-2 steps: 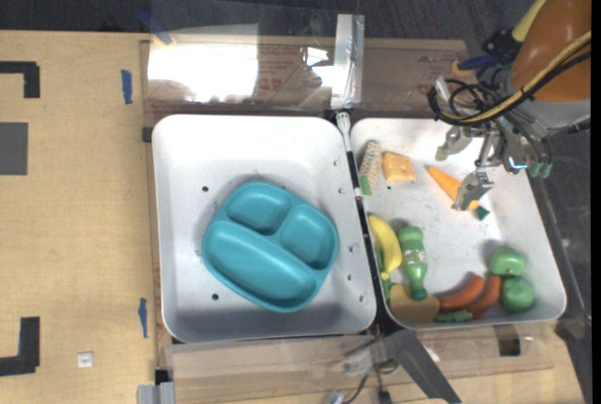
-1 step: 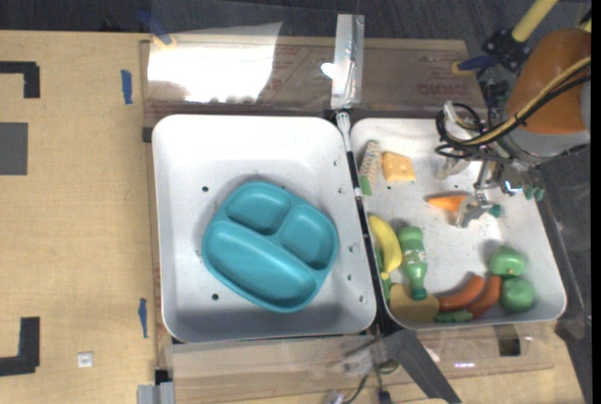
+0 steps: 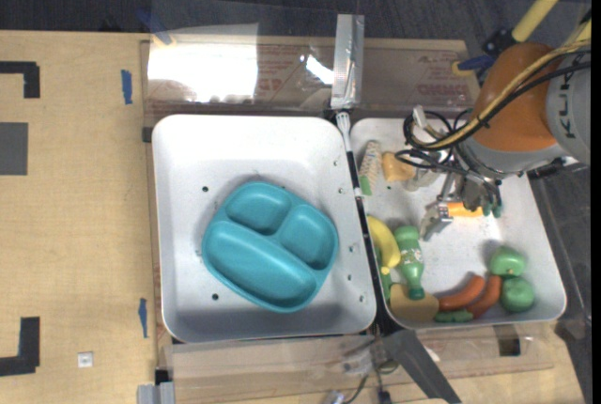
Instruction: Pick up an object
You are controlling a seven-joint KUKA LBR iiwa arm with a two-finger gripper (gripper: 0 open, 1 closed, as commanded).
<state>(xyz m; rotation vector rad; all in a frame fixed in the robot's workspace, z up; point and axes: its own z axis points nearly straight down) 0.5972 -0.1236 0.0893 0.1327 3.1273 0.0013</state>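
The right bin holds several toy foods. My gripper hangs low over its middle, under the grey wrist with the orange band. A small orange piece with a green tip lies right against the gripper; whether it is held is unclear. A yellow banana and a green piece lie just left of the gripper. An orange-red sausage shape and two green round fruits lie toward the front right. A pale cob and a tan piece sit at the back left.
The left bin holds a teal divided plate. A raised divider separates the two bins. Cables loop from the wrist over the back of the right bin. A clear plastic sheet lies behind the bins.
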